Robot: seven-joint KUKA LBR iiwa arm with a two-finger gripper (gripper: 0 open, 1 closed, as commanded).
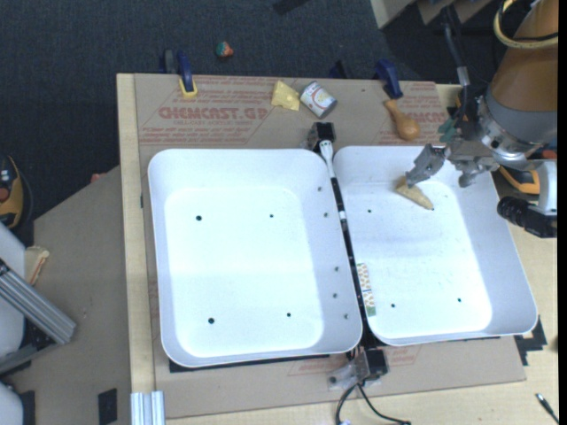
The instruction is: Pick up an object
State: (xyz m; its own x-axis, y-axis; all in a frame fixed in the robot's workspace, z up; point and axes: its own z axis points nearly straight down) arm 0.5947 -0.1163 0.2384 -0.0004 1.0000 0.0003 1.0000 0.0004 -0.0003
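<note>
A small tan, wedge-shaped object [415, 194] lies on the floor of the right bin [443, 273], near its far edge. My gripper [445, 173] hangs over the far right part of that bin, on the grey arm with the orange band that comes in from the right. It is open, its fingers spread apart. The left fingertip [423, 168] is just above and to the right of the tan object, close to its far end. Nothing sits between the fingers.
The left bin [239, 255] lies beside the right one. On the cardboard behind the bins lie a yellow piece [285, 96], a small grey box [317, 100], a wooden-handled tool [403, 120] and a black brush [323, 136]. Blue clamps [186, 71] hold the far edge.
</note>
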